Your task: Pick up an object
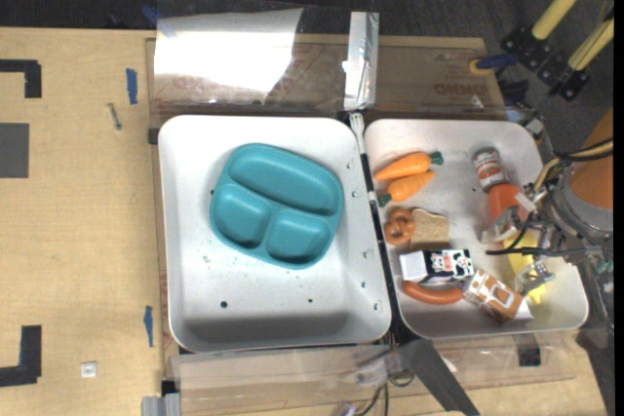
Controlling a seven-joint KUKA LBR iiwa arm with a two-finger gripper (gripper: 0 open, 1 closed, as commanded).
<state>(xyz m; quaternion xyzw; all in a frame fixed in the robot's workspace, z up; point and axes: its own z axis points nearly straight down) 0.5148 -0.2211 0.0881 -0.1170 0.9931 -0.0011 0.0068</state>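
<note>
A: Gripper [515, 227] state? It is seen low over the right side of the right bin [458, 128], tangled in cables. Whether it is spread or closed cannot be told; the tip is lost in clutter.

B: Agreed, it is logged as undetermined. Nothing is seen held. What is nearest?

A: An orange-and-white bottle [492, 178] is just beside the tip, lying toward the bin's back right. A yellow piece [534, 276] is placed just below the wrist. A brown packet [490, 295] is near the front wall.

B: Further out?

A: Two carrots [404, 172] at the back left, a pretzel-like piece [399, 227] touching a slice of bread [429, 227], a black-and-white carton [437, 264], and a red sausage [432, 292] below it. The left bin [185, 239] is occupied by a teal divided plate [277, 204].

B: So which target is judged likely?

A: The bottle or the yellow piece; it cannot be settled from this view. Step is judged as approach or descent, with no grasp yet confirmed.

B: Advice for the step?

A: A single item should be centred under the tip, clear of the bin wall and cables. Neighbours should be avoided, since a crowded pinch is likely to slip. Lift should be confirmed before success is marked.
</note>
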